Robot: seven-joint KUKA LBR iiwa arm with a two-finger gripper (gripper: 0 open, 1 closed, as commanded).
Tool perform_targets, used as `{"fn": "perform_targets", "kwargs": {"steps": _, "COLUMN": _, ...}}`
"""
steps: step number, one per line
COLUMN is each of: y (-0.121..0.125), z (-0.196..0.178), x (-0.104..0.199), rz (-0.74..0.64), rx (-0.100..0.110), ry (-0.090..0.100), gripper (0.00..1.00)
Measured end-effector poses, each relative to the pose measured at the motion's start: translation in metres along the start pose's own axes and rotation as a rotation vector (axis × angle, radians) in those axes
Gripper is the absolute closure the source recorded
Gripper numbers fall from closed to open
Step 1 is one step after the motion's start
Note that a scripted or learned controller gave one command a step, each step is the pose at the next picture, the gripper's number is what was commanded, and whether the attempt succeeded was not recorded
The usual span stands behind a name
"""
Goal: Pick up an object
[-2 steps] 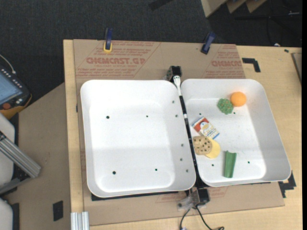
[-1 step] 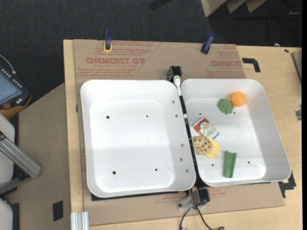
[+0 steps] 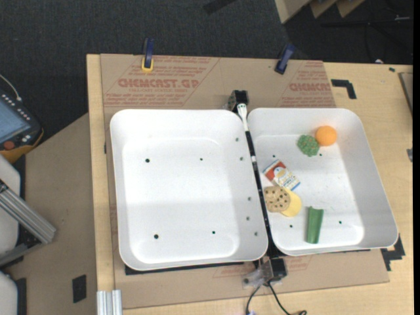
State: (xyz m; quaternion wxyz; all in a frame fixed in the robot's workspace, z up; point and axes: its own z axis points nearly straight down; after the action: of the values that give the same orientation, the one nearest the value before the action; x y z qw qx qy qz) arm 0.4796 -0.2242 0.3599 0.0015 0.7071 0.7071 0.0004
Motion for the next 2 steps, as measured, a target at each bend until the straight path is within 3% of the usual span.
{"fn": "perform_targets", "kwargs": {"steps": 2, "y": 0.0000, "z": 0.0091, "x": 0.0002, "rz": 0.000, "rx": 0.003, "ry": 0.001, "gripper": 1.00}}
